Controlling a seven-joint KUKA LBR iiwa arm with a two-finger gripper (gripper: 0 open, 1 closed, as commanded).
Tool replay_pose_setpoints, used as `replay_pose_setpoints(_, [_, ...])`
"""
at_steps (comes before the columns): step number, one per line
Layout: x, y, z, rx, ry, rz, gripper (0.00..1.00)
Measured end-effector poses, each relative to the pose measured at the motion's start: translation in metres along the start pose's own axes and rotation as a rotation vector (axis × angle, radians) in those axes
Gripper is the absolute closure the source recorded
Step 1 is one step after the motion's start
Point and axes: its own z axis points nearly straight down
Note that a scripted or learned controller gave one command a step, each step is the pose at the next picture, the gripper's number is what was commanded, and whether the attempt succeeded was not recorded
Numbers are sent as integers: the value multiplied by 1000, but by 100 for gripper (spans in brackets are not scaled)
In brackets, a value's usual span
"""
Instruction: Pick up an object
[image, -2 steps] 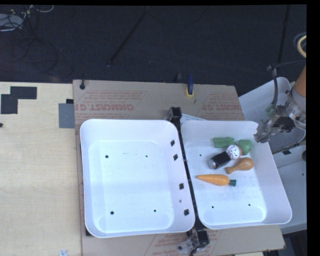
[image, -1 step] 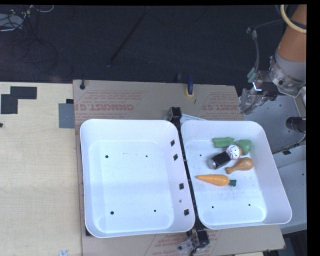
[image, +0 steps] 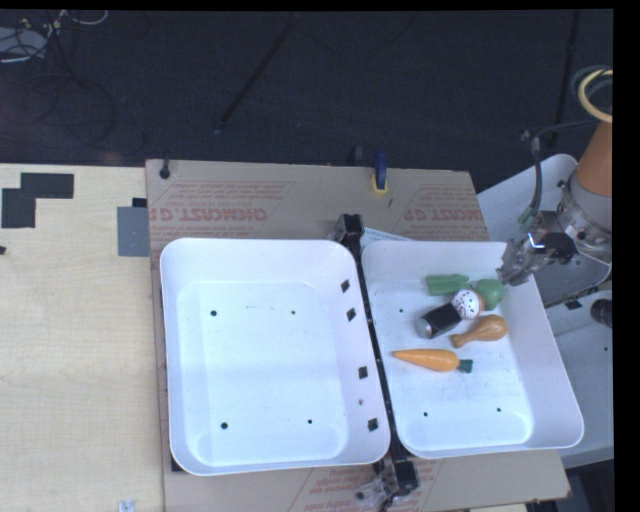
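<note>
The right bin (image: 545, 400) holds a small cluster of objects in its far half. An orange carrot (image: 428, 360) with a green stub lies across the middle. Beyond it rest a tan pear-shaped piece (image: 482, 331), a black cylinder (image: 438, 320), a white ball with dark dots (image: 466, 303) and a green piece (image: 448, 284) with a pale green lump (image: 490, 293) beside it. My gripper (image: 520, 262) hangs over the bin's far right rim, just right of the green lump. Nothing is seen between its fingers.
The left bin (image: 180, 300) sits beside the right one, with a black divider (image: 360, 320) between them. Both stand on a cardboard sheet (image: 260, 205). A blue and yellow clamp (image: 379, 172) grips the sheet's far edge. The wooden bench (image: 70, 350) extends left.
</note>
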Motion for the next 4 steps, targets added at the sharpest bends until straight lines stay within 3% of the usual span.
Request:
replay_pose_setpoints(1, [18,31,-212,-26,-5,-8,100])
replay_pose_setpoints(2, [-35,44,-42,8,2,-2,100])
replay_pose_setpoints(3, [3,49,-217,-26,-4,-10,100])
replay_pose_setpoints(4, [-8,48,-42,9,4,-4,100])
